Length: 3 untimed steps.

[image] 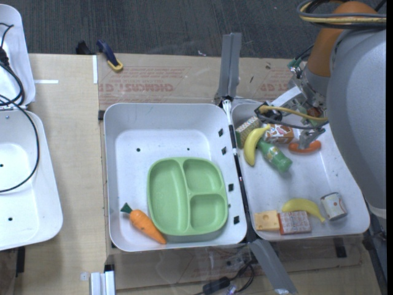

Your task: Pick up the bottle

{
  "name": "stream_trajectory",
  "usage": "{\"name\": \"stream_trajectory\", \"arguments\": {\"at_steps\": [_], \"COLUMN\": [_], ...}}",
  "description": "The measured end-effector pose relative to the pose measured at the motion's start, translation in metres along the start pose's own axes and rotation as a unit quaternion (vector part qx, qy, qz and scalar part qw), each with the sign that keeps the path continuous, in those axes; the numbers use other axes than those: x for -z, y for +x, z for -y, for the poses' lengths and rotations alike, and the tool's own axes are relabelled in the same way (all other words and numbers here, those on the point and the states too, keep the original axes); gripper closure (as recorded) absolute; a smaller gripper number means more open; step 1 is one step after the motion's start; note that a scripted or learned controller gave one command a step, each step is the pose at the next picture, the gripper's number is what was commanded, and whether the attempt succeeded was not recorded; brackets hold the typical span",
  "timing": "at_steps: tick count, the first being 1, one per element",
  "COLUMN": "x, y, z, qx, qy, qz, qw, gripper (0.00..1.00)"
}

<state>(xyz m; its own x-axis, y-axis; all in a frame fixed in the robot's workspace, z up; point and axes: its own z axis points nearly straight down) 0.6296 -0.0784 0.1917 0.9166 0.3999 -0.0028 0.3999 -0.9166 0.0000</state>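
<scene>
Clearly you were at the approach step: the gripper (305, 123) hung over the far end of the right bin (344, 183), low among the clutter, and nothing showed between its fingers. Whether it stood apart or together I could not tell; cables and the wrist hid that.

The bottle (274, 155), green with a red-labelled body, lay on its side just below and to the left of the tool, cap end pointing away from it toward the bin's middle. A banana (252, 144) lay against the bottle's far side from the tool, touching or nearly so. An orange piece (305, 145) sat right under the gripper, beside the bottle's fat end.

Nearer you than the tool, well apart from it, lay a second banana (305, 207), a cheese block (266, 220), a red box (295, 223) and a small can (332, 206).

By my reading, your next move called for shifting the tool a little left and down over the bottle's middle, turning the wrist so it closed across the narrow width. The banana crowding it was the risk: you could have pinched both.
</scene>
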Motion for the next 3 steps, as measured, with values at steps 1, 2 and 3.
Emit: {"name": "stream_trajectory", "arguments": {"at_steps": [1,2,3], "x": [-0.069,-0.069,-0.084], "y": [-0.012,-0.012,-0.051], "z": [-0.011,-0.011,-0.028], "qx": [-0.066,-0.066,-0.102], "qy": [-0.001,-0.001,-0.006], "qz": [-0.003,-0.003,-0.018], "qw": [0.9978,0.9978,0.9946], "gripper": [0.0,0.0,0.0]}}
